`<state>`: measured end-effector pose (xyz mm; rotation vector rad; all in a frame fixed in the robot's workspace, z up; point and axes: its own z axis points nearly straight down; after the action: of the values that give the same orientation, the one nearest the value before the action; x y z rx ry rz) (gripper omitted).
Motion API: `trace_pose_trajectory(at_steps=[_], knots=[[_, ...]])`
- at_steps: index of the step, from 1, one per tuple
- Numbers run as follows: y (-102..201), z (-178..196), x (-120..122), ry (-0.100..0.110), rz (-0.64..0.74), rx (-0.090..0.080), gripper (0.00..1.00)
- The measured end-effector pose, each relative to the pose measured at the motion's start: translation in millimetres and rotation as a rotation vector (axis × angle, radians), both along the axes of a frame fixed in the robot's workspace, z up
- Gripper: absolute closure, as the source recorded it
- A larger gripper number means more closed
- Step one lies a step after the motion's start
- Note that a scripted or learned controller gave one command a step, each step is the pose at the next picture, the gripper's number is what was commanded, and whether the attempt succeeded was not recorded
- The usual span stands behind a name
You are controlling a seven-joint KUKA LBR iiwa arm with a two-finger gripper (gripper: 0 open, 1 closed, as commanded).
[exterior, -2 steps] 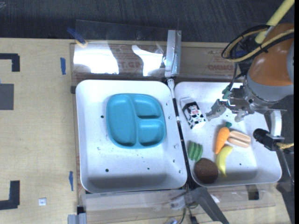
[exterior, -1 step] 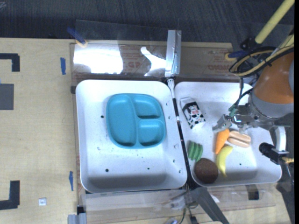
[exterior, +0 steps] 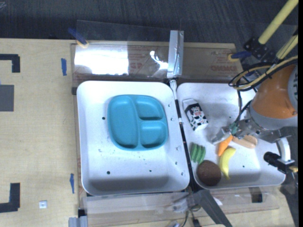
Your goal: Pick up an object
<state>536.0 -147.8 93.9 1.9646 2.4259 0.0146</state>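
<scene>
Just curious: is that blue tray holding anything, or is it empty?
Empty. The blue tray in the left bin shows bare compartments.

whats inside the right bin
In the right bin: a black-and-white cow toy, green vegetable, brown round thing, banana and carrot. The arm covers the bin's right part.

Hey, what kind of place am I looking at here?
Probably a robot-grasping test bench: a grey and orange robot arm over two shallow white bins, one holding a blue divided plastic plate, the other a yellow toy banana.
</scene>
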Motion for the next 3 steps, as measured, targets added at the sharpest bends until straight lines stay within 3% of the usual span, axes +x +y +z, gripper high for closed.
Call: trace_pose_trajectory(at_steps=[1, 2, 3], knots=[[-4, 14, 3, -0.014, -0.004, -0.007, 1.0], [3, 94, -13, 0.014, -0.107, 0.005, 1.0], [4, 62, -41, 0.026, -0.052, 0.008, 1.0]])
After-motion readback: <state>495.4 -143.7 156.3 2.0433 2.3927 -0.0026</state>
